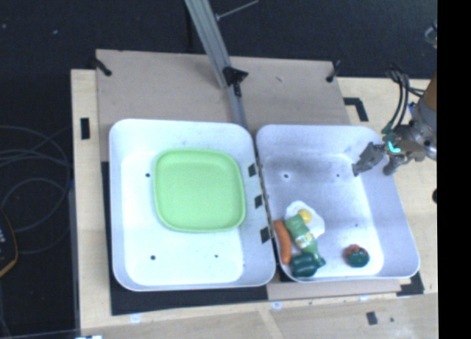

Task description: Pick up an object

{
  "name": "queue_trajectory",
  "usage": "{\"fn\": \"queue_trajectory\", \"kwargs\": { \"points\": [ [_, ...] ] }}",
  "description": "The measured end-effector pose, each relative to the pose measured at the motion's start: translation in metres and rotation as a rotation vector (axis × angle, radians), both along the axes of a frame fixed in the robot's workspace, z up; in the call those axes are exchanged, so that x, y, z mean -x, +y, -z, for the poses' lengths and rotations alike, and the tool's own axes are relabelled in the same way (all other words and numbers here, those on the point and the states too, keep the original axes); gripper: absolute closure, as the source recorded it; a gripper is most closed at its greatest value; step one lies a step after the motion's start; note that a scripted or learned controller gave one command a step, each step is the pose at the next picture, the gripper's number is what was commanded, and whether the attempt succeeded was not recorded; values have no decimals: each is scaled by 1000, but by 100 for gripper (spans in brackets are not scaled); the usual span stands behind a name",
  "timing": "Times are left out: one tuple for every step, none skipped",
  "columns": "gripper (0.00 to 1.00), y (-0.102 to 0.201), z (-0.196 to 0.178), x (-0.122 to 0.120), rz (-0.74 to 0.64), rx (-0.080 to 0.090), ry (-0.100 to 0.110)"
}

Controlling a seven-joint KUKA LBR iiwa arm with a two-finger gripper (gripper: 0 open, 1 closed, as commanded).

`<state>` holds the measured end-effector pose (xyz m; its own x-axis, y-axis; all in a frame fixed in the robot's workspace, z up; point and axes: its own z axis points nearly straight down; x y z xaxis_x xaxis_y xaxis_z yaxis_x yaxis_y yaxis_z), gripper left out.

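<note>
My gripper (377, 161) hangs at the right bin's (324, 146) upper right edge, its two dark fingers spread apart with nothing between them. Low in that bin lies a cluster of small objects: an orange carrot-like piece (282, 241), a white and yellow item (304, 215), a green bottle-like piece (303, 234) and a dark green item (307, 263). A small red and green object (356, 256) sits apart near the bin's lower right corner. All of them are well below and left of the gripper.
The left bin (132, 257) bears a light green square plate (199, 190). A grey slanted pole (210, 32) runs from the top down to the gap between the bins. Cables (401, 102) hang by the wrist at the right.
</note>
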<state>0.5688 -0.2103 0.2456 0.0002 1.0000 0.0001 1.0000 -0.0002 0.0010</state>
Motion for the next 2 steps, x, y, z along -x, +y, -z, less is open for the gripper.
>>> {"fn": "queue_trajectory", "kwargs": {
  "points": [
    [0,0,0,0,0,0,0],
    [0,-7,46,-4,1,0,4]
  ]
}}
